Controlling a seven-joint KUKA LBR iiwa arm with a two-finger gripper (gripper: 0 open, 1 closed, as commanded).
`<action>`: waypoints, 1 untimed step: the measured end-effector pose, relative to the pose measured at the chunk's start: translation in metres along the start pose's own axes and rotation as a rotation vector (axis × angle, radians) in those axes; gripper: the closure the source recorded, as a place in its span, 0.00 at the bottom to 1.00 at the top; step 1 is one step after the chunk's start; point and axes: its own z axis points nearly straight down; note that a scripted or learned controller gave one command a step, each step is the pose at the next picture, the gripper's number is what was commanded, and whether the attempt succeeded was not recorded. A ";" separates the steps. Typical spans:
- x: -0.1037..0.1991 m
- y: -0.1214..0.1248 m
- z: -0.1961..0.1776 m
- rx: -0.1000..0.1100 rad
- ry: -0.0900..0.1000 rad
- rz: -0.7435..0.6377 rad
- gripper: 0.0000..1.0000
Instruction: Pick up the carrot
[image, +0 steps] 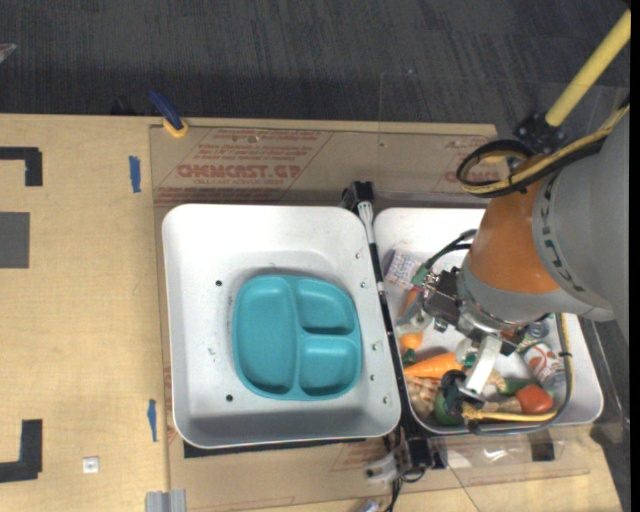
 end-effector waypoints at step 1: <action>0.000 0.000 0.000 0.000 0.000 0.000 0.00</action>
